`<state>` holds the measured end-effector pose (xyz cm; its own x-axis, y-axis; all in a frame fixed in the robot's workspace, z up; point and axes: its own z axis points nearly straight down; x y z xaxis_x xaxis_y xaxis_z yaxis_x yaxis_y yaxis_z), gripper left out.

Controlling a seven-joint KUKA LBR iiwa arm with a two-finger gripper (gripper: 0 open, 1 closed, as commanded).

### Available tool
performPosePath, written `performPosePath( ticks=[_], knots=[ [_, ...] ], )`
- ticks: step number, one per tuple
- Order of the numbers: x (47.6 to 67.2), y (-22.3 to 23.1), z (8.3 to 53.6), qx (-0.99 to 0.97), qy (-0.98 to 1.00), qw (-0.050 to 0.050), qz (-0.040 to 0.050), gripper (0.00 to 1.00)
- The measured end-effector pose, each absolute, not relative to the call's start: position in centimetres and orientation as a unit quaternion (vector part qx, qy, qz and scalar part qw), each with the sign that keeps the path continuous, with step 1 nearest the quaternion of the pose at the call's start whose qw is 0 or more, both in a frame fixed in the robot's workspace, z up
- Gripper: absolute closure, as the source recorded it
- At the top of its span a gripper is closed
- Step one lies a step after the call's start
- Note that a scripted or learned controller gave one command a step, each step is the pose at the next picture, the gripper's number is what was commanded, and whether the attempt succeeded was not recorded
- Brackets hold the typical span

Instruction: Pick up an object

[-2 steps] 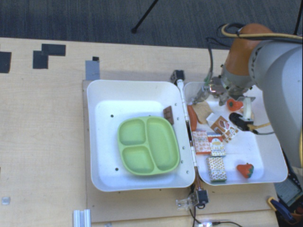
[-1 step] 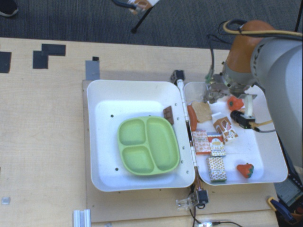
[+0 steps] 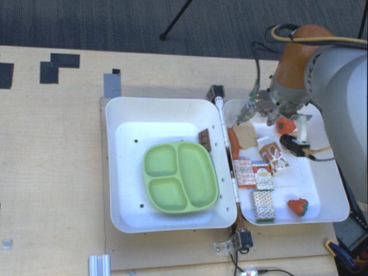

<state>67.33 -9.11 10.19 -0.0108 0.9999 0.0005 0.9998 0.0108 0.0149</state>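
Observation:
My gripper (image 3: 261, 109) hangs over the far end of the right bin (image 3: 329, 195), under the orange-banded wrist. Just below it lies a tan bread slice (image 3: 246, 135). A small red-orange piece (image 3: 285, 125) sits right beside the gripper body. An orange-red sausage (image 3: 233, 144) lies along the bin's left wall. Toward the near side are a brown snack packet (image 3: 271, 154), a red-and-white packet (image 3: 243, 172), a green patterned box (image 3: 263, 204) and a red strawberry (image 3: 298, 206). I see nothing held by the gripper.
The left bin (image 3: 112, 171) holds a green divided plate (image 3: 180, 177) and a small brown piece (image 3: 204, 137) by its right wall. The grey arm covers the right bin's far right corner. Black tape marks lie on the bench at far left.

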Motion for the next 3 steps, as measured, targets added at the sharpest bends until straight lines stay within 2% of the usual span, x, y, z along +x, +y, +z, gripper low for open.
performPosePath(
  ticks=[1,2,3],
  knots=[
    [67.5,-9.0,11.3,0.702,0.712,0.007,0.0069,1.0],
    [67.5,-9.0,11.3,0.702,0.712,0.007,0.0067,0.0],
    [60.6,-11.5,8.9,0.706,0.708,0.003,0.0028,0.0]
  ],
)
